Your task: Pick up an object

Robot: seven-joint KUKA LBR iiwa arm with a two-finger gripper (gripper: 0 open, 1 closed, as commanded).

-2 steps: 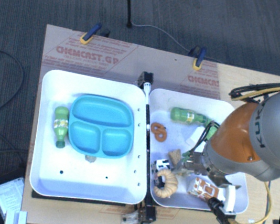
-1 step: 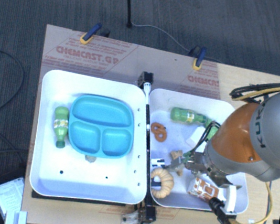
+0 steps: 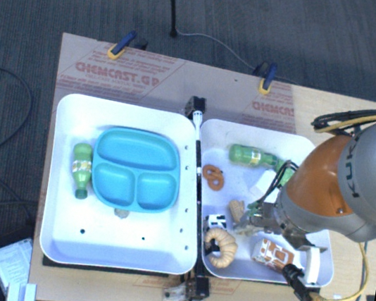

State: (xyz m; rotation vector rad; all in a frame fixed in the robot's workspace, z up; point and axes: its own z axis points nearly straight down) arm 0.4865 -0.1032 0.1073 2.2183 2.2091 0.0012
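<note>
Arm (image 3: 340,182) over the right bin (image 3: 310,144), gripper (image 3: 252,218) low among the objects.

Whether the jaws are open or shut cannot be told, and nothing shows between them. A croissant (image 3: 220,247) lies just below-left of them, a small tan piece (image 3: 237,209) just beside them, a pretzel (image 3: 213,178) up-left, a green bottle (image 3: 252,156) above. In the left bin (image 3: 53,231), well apart, sit a blue tray (image 3: 135,170) and a second green bottle (image 3: 81,170).
</note>
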